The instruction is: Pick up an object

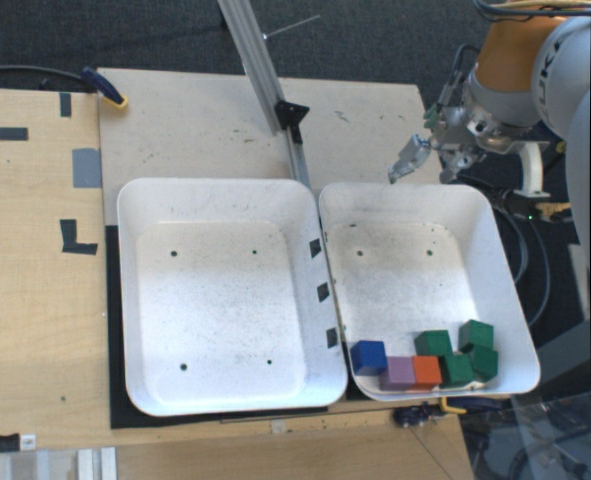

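Our pincer (430, 163), whose state we cannot tell, hangs beyond the right bin's (495, 228) far rim, well apart from the blocks (430, 360) clustered at its near edge.

Even, bright overhead light; soft faint shadows; sharp focus; slight softness toward edges.

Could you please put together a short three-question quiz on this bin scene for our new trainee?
1. True or false: the blocks lie in the left bin.
2. Which block sits furthest left in the cluster: A) orange block, B) blue block, C) purple block?
3. Fill in: the gripper hangs above the ____ edge of the right bin.

Key: 1. False; they lie in the right bin's near corner. 2. B. 3. Far.
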Motion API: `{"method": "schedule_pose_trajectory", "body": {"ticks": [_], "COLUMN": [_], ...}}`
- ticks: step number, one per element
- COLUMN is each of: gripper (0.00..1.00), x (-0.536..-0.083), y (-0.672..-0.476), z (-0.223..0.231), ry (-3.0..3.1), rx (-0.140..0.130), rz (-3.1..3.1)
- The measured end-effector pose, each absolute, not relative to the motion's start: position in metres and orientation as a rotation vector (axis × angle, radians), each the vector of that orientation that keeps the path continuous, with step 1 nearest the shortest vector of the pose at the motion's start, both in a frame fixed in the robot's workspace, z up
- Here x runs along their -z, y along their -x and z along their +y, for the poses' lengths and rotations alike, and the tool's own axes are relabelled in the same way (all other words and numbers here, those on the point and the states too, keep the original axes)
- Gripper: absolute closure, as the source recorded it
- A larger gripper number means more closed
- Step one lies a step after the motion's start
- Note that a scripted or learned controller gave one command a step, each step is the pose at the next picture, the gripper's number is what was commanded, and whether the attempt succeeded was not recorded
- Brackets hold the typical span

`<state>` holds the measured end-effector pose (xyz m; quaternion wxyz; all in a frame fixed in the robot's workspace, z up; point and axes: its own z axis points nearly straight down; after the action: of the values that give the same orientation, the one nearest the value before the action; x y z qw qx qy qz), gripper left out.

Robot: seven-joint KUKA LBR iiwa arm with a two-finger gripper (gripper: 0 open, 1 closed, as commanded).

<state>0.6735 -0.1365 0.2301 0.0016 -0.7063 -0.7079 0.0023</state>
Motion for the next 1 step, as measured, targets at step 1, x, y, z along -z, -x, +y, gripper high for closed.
{"method": "schedule_pose_trajectory", "body": {"ticks": [1], "gripper": [0.0], "x": [-0.1854], "y": [-0.6755], "z": [-0.138], "ry": [2.218], "rx": [-0.008], "rz": [-2.221]}}
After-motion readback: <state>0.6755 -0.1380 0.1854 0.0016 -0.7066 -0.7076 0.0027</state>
